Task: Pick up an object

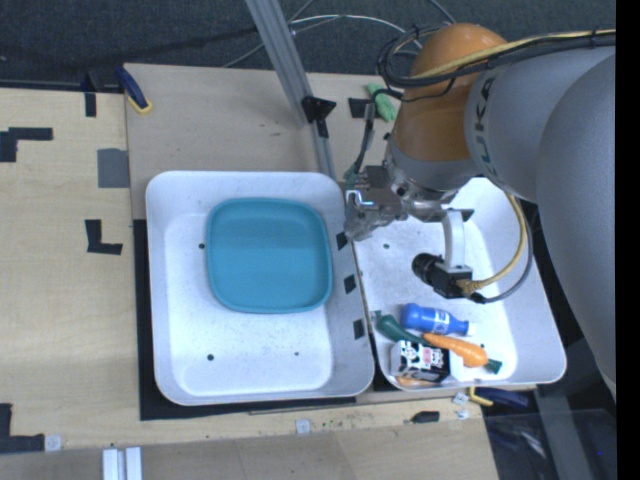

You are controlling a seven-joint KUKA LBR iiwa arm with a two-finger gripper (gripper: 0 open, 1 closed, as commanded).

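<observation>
In the left bin (180, 368) a square teal plate (268, 254) lies flat, toward the far side. The right bin (530, 353) holds a small pile in its near left corner: a blue bottle (433, 320), an orange carrot-shaped toy (458, 348), a black-and-white item (415, 359) and a small green piece (388, 325). My gripper (362, 211) hangs at the far left of the right bin, close to the wall between the bins. It is well away from the pile, and I see nothing in it.
The grey arm with its orange band (445, 88) covers the far half of the right bin. A black fitting (440, 273) with a yellow cable hangs from the wrist above the bin floor. A slanted metal bar (290, 58) stands behind the bins.
</observation>
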